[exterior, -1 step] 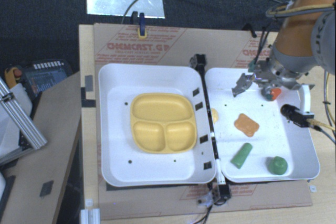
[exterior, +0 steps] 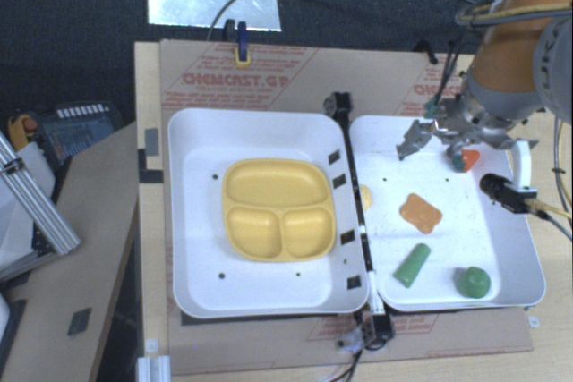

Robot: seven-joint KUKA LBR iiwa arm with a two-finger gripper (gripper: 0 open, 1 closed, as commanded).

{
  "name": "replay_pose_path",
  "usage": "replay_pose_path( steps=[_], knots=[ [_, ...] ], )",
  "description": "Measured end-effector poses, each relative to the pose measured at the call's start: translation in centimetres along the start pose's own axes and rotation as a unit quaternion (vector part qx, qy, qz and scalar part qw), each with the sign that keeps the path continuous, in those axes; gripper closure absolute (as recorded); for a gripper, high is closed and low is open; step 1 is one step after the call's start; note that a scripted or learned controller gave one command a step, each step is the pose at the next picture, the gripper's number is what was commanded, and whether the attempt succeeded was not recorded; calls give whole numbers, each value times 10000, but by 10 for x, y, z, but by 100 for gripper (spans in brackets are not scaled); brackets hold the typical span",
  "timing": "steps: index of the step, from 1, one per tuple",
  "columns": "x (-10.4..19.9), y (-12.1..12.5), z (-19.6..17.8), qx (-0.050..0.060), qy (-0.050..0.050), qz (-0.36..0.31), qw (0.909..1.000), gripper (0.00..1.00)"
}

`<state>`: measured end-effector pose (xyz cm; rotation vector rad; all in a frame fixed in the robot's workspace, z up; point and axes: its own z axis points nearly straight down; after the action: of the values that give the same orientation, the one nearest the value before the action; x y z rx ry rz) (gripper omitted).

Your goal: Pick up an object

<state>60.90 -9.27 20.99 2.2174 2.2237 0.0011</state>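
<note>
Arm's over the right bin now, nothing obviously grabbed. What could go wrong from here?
1. The gripper hangs over bare floor near the back of the right bin; closing here probably grabs nothing.
2. The small orange-red object sits partly under the wrist, so the camera may misjudge it.
3. The orange piece, green cylinder and green round object lie nearer the front; a descent could nudge one instead of gripping it.
</note>
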Motion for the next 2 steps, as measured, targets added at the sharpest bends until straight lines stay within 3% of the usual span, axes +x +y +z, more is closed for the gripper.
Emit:
replay_pose_path(
  steps=[2],
  knots=[
    [7,4,96,12,2,7,10000,0]
  ],
)
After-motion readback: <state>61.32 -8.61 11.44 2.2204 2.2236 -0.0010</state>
